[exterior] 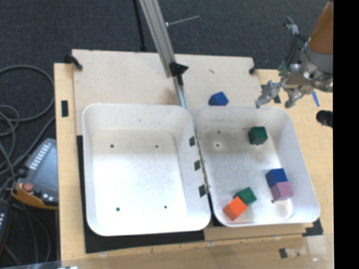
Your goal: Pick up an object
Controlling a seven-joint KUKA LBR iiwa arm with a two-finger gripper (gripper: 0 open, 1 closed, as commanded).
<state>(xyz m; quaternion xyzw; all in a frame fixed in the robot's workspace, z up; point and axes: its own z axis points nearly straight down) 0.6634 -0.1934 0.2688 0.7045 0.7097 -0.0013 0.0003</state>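
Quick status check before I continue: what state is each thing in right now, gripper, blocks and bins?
gripper: open, above the right bin's far rim, holding nothing
dark green block: in right bin, alone
blue block: in right bin, touching purple block
green block: touching orange block
blue block outside: on the bench
left bin: no blocks

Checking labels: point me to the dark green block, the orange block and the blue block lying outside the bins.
dark green block [257, 135], camera view, top face.
orange block [235, 208], camera view, top face.
blue block outside the bins [219, 99], camera view, middle of its upper face.
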